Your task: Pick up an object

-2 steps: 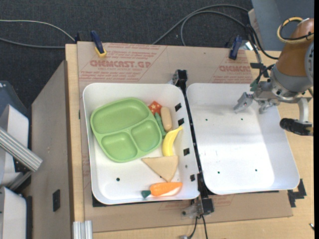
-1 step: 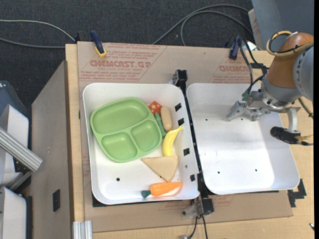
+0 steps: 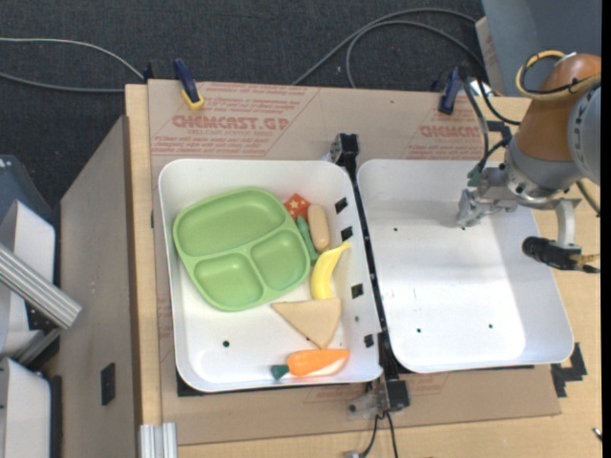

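Observation:
The left bin point(image 3: 181, 256) holds a green divided plate point(image 3: 239, 246), a small red piece point(image 3: 298, 204), a hot dog point(image 3: 318, 225), a yellow banana point(image 3: 327, 270), a tan wedge of bread point(image 3: 311, 318) and an orange carrot point(image 3: 316, 362). My gripper point(image 3: 470, 214) hangs over the far right part of the right bin point(image 3: 458, 294), well away from all of these objects. Nothing shows beneath it but bare white bin floor.
A black divider point(image 3: 363, 256) runs between the two bins. Blue clamps point(image 3: 189, 86) point(image 3: 449, 92) hold the cardboard at the back. Cables point(image 3: 401, 22) lie behind the bench. The arm's grey and orange body point(image 3: 558, 122) stands over the right bin's far right corner.

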`<action>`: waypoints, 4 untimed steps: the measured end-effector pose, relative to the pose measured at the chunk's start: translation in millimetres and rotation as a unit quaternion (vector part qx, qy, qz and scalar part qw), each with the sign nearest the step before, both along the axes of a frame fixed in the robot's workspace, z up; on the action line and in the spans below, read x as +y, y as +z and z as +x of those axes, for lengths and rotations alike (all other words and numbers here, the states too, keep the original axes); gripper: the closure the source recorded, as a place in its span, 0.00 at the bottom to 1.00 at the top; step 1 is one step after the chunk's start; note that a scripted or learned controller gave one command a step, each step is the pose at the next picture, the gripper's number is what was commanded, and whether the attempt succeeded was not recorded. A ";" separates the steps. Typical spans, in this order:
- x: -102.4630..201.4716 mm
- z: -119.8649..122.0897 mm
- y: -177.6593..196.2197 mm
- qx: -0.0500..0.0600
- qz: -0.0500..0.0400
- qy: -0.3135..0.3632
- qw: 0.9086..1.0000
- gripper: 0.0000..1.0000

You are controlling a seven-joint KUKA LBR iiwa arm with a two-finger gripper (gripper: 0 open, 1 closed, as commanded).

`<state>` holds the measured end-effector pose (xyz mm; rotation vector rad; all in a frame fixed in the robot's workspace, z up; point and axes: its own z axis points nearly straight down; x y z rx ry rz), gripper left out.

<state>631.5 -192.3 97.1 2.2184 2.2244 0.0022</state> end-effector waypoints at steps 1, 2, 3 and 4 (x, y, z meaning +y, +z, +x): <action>-3.2 1.6 64.8 -0.003 -0.001 -0.001 1.000 1.00; -1.2 4.6 130.9 -0.004 -0.002 0.000 1.000 1.00; -1.1 5.8 161.7 -0.002 -0.001 -0.001 1.000 1.00; 50.4 5.2 148.1 0.002 0.001 0.001 1.000 1.00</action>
